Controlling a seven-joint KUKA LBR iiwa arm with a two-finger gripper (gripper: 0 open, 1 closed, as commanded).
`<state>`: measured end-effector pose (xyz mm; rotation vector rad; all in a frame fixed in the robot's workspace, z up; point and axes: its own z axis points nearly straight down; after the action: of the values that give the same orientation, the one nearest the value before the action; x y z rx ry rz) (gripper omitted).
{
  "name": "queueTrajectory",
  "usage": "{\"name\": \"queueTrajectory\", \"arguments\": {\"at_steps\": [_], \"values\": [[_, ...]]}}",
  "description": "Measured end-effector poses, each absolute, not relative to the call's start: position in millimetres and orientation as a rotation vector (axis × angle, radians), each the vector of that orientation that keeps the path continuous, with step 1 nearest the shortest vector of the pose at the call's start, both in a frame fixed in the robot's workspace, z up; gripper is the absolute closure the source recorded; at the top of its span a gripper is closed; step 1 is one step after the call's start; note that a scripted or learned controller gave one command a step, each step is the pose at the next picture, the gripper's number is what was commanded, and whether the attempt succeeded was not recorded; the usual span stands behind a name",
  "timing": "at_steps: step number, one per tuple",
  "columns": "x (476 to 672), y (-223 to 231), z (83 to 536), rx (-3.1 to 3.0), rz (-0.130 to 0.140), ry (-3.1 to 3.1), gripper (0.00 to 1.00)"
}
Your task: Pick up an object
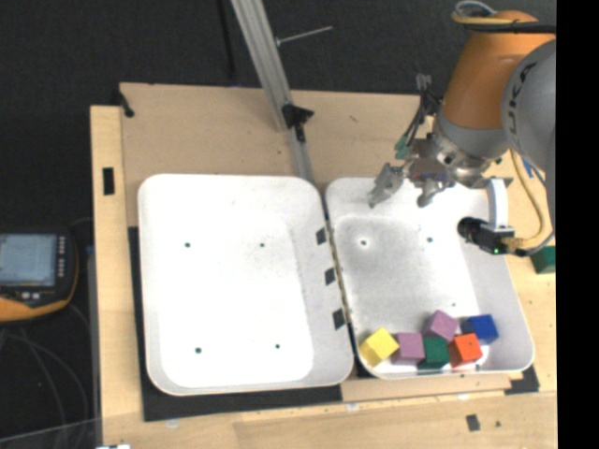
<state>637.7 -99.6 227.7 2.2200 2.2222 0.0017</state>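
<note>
Blocks [432, 342] clustered at right bin [393, 251] near edge; hand [404, 190] spread, well apart.

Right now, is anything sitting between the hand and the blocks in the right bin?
Nothing visible. The hand hangs over the right bin's far end, open; bare floor lies between it and the blocks bunched at the near edge.

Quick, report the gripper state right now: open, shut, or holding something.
Gripper: jaws open, nothing between them, poised over the far end of the right bin, well away from the blocks at its near edge.
</note>
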Motion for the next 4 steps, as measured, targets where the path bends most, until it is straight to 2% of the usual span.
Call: {"name": "queueTrajectory", "arguments": {"at_steps": [1, 2, 3, 4], "values": [[628.6, -118.8, 322.0, 2.217, 0.008, 2.213, 0.0], [628.4, -118.9, 327.9, 2.214, 0.001, 2.22, 1.0], [638.5, -75.6, 346.7, 2.212, 0.004, 2.225, 1.0], [618.3, -0.8, 212.4, 2.219, -0.008, 2.232, 1.0]]}}
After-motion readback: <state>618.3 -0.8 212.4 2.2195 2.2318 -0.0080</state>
